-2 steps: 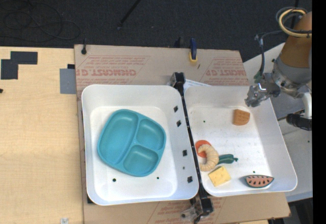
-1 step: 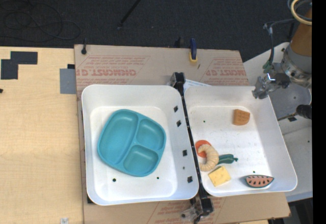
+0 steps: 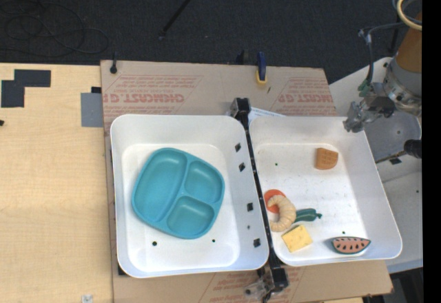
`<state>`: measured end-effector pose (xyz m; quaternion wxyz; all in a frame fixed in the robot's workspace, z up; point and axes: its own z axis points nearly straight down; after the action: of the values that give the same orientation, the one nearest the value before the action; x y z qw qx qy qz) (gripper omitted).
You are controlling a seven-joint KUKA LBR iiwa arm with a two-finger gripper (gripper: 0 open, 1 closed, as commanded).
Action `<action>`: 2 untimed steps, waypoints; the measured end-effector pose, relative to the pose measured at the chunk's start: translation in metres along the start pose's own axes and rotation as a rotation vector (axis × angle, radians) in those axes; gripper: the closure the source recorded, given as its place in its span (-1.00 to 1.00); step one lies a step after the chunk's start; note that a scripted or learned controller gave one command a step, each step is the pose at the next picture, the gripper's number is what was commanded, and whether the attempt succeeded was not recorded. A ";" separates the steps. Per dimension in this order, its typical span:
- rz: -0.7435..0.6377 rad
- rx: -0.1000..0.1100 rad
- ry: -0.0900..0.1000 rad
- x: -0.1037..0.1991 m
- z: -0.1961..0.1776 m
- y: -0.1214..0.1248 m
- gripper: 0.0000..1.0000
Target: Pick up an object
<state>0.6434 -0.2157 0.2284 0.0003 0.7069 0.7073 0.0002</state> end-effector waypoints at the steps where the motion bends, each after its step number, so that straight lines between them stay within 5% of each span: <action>1: -0.001 0.000 0.000 0.000 -0.013 0.000 1.00; 2: -0.001 -0.001 0.000 -0.001 -0.021 0.000 1.00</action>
<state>0.6432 -0.2163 0.2492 0.0004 0.7064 0.7078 0.0004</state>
